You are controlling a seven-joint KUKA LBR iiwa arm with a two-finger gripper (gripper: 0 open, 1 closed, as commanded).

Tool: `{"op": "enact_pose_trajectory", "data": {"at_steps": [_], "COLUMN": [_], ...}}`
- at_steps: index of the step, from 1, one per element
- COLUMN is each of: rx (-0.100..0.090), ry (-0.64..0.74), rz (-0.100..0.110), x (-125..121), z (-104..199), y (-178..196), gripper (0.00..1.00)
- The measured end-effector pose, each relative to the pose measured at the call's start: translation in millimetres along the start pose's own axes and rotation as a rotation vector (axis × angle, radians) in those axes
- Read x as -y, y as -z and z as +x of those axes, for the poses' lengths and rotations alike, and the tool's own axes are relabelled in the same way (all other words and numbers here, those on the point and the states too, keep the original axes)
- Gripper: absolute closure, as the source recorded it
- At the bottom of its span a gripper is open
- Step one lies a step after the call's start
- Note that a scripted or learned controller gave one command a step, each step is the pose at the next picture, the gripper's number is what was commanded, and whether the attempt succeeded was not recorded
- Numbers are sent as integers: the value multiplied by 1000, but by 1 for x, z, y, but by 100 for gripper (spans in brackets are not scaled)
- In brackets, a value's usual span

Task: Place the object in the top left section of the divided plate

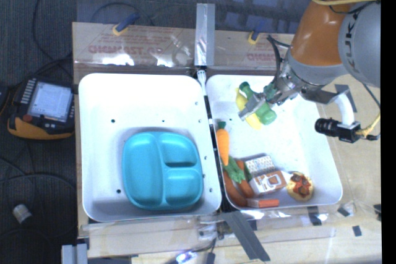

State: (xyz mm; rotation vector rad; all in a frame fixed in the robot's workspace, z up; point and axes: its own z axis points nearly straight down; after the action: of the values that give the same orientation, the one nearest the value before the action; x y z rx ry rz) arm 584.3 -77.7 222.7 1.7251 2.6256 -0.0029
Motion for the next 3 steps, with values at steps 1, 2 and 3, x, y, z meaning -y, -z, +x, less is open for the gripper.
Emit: {"op": "enact_pose_trajectory", "data": {"at_steps": [1,2,3], "rx": [-3,-3,-5], "ry": [46,-133,-246], "rz": [2,1,4], "x": [12,19,40], "z": [63,166,164], "y": [-39,-39,-40], "gripper": [100,100,100]}}
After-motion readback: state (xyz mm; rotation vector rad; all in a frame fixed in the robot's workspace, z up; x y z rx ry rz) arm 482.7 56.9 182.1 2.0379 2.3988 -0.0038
